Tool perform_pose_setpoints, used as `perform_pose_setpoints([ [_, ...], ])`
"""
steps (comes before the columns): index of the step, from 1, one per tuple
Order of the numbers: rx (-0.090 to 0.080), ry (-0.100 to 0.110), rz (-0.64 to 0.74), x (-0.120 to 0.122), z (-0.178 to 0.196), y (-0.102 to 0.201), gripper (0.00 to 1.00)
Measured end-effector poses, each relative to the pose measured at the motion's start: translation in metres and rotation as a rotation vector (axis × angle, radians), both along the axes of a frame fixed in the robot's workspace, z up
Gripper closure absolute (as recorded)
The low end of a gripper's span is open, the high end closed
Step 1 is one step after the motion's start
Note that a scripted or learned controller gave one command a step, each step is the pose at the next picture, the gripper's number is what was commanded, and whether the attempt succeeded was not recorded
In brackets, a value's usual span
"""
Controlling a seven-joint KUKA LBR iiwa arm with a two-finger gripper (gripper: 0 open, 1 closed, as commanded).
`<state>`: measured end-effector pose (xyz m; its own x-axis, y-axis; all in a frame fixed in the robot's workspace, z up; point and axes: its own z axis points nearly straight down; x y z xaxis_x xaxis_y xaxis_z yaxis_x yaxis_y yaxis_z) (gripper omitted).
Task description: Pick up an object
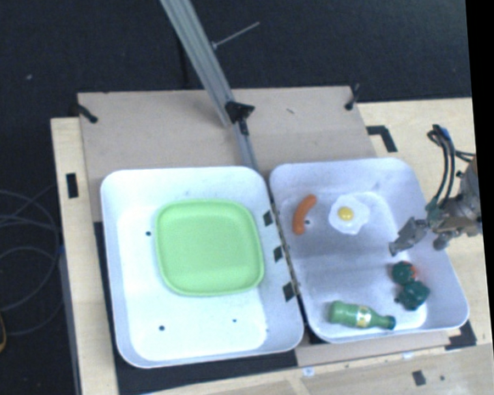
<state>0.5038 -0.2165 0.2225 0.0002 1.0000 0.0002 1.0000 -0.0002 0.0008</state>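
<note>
Where the right bin (pixel 358 175) ends, the gripper (pixel 422 236) hangs.

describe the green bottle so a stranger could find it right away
Start at the right bin of the two white ones. Go to its near edge, where the green bottle lies on its side. It is long with a yellow label, unlike the lumpy dark green toy beside it.

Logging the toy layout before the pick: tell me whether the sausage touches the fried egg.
Apart. The camera view shows a strip of bare white bin floor between the sausage and the fried egg in the right bin.
</note>
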Motion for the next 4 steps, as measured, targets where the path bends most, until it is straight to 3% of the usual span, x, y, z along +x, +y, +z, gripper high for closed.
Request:
perform_pose_setpoints([
  [2, 0.001, 0.005, -0.001, -0.006, -0.103, -0.006, 0.00],
  [3, -0.001, 0.000, -0.001, -0.006, -0.122, -0.006, 0.00],
  [4, -0.001, -0.003, -0.001, -0.005, -0.110, -0.006, 1.00],
])
